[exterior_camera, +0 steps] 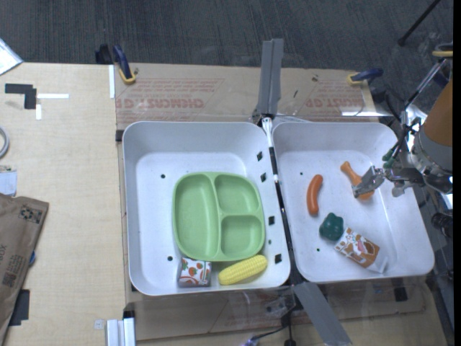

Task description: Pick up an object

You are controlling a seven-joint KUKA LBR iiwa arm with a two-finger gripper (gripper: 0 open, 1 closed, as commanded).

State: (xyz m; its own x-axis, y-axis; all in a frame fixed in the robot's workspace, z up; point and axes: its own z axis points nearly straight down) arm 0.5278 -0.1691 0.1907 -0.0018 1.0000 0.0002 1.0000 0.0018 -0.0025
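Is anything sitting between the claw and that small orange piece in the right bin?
Nothing visible does. The claw is right at the small orange piece, close enough that their outlines merge. The sausage, green pepper and carton all lie off to the side or lower in the right bin.
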